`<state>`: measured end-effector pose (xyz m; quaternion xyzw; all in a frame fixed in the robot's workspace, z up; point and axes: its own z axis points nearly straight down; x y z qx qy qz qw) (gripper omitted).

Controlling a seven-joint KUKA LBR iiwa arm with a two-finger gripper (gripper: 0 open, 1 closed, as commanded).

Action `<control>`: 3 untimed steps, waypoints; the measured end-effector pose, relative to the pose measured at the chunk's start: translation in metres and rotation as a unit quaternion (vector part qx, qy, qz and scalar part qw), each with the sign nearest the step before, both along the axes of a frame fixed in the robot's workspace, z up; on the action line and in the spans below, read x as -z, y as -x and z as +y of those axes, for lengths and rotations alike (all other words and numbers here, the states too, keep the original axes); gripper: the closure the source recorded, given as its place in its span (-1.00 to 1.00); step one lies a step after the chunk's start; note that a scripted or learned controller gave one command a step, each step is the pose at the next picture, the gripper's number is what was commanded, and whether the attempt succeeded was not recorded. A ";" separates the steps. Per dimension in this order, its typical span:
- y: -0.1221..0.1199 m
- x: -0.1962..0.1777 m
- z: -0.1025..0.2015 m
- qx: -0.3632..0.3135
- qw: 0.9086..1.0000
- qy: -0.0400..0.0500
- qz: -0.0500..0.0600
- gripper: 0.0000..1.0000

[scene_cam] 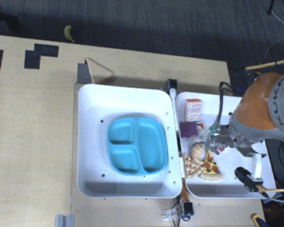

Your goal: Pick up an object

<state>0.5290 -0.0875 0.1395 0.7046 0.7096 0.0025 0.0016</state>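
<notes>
Objects to pick: I see a small heap of toy food against the left wall of the right bin (pixel 226 191). It is made up of a pizza slice (pixel 210 171), a ridged tan piece (pixel 198 150) just above it, and a knobbly tan strip (pixel 190 165) at their left.
Further up that wall: a purple item (pixel 189 130), then a red-and-white carton (pixel 192 109) near the bin's far left corner.
Gripper (pixel 212 139): it hangs over the middle of the right bin, just beside the purple item and the ridged tan piece. I cannot tell how far open it is or whether it has hold of anything.
Arm (pixel 260 108): it enters across the right bin's right edge, orange band uppermost.
Left bin (pixel 90 131): it holds a blue tray (pixel 136 145) with three compartments, lying flat at its centre.
Bench (pixel 30 142): pale wood, with both bins toward its right edge.
</notes>
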 end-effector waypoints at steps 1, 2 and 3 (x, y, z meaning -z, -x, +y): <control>-0.068 -0.046 0.067 0.000 1.000 0.000 0.001 1.00; 0.037 -0.045 0.016 0.002 1.000 0.001 0.002 1.00; 0.037 -0.045 0.016 0.002 1.000 0.001 0.002 -1.00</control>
